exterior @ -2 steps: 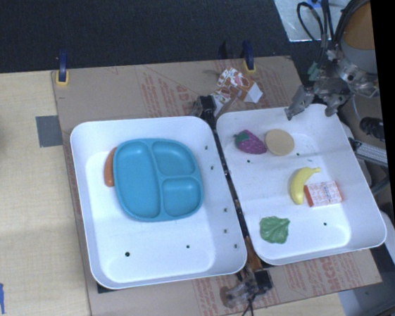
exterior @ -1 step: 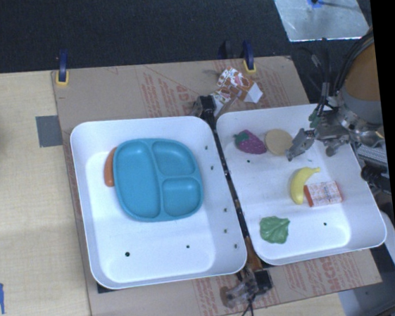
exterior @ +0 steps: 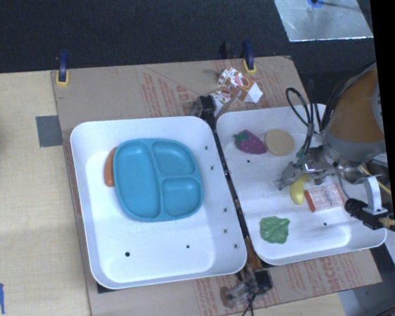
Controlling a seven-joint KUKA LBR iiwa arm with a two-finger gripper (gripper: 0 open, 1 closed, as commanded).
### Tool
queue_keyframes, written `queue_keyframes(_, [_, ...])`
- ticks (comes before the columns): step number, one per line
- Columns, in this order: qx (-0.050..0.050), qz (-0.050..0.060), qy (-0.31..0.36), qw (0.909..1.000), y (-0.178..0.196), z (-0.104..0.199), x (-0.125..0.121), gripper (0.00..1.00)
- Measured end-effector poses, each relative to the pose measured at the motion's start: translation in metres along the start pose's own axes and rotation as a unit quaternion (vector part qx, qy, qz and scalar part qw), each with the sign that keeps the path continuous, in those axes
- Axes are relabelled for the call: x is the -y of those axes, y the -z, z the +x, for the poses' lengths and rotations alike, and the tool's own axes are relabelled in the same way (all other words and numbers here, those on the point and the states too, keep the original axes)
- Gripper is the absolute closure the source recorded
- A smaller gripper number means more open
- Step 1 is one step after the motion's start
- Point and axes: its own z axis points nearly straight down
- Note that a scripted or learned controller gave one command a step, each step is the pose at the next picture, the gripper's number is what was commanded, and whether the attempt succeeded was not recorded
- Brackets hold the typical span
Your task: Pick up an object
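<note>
Gripper (exterior: 295, 175): low in right bin (exterior: 349, 243), beside yellow piece (exterior: 298, 192); whether released or clenched cannot be told. Left bin (exterior: 109, 256): holds blue divided plate (exterior: 159, 178), with an orange item (exterior: 108, 169) tucked at its left edge. Right bin also holds: red-and-white packet (exterior: 324, 197), green leafy item (exterior: 275, 228), purple grapes (exterior: 251, 142), tan disc (exterior: 279, 141), each lying apart.

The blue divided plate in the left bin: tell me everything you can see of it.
The blue divided plate is a light blue, rounded-rectangle tray that looks like smooth plastic. Raised ridges split it into three compartments: one long section on its left, two smaller ones on its right. It lies flat, right side up, in the upper middle of the left bin. An orange object peeks out from under or beside its left edge; which one cannot be told.
</note>
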Motion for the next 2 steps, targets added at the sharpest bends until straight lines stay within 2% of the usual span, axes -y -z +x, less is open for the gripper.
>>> queue_keyframes(1, [0.001, 0.000, 0.002, 1.0000, 0.011, -0.001, -0.001, 1.00])
queue_keyframes(2, [0.000, -0.002, 0.000, 1.0000, 0.102, 0.085, 0.000, 1.00])
